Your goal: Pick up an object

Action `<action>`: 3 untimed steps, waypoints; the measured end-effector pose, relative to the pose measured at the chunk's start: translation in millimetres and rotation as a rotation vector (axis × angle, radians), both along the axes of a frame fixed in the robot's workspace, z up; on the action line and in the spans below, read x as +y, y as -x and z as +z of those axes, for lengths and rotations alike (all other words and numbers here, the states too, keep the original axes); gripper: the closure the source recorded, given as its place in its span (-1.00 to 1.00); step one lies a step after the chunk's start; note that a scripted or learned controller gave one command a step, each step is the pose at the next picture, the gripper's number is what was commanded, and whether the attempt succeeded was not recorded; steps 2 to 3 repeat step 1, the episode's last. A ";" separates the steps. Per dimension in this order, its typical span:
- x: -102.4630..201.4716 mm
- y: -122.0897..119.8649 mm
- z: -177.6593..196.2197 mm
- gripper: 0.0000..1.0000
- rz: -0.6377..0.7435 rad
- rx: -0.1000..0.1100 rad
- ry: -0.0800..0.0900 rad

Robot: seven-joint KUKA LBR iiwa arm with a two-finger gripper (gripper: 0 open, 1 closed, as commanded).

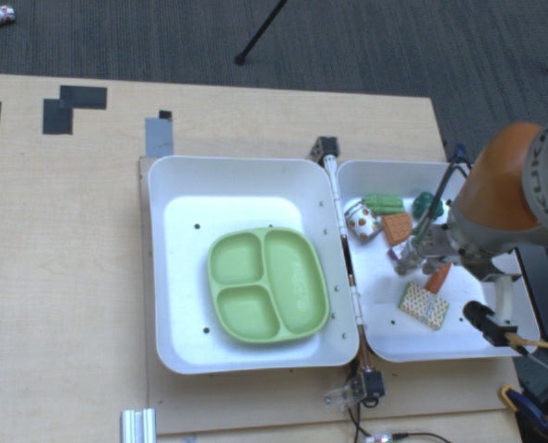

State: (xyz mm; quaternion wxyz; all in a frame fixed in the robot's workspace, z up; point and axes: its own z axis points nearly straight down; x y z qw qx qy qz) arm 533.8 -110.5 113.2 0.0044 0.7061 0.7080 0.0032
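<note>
I see the gripper [412, 257] low in the right bin [385, 340]; open or closed, can't tell. Orange waffle-textured square [397, 227] lies just beside it, up-left. Patterned block [423, 305] just below. Green piece [383, 203] farther back. Left bin [177, 275]: green 3-compartment plastic plate [268, 286].

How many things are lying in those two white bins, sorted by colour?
Green: 3, the plate, a long piece and a darker piece
Orange: 2, a waffle-like square and a stick
White and red: 1, a ball
Tan: 1, a block
Total: 7
</note>
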 end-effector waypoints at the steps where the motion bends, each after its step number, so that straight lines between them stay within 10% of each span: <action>1: 87.0 18.8 71.7 1.00 0.002 0.007 -0.003; 3: 87.0 18.8 71.7 1.00 0.002 0.007 -0.003</action>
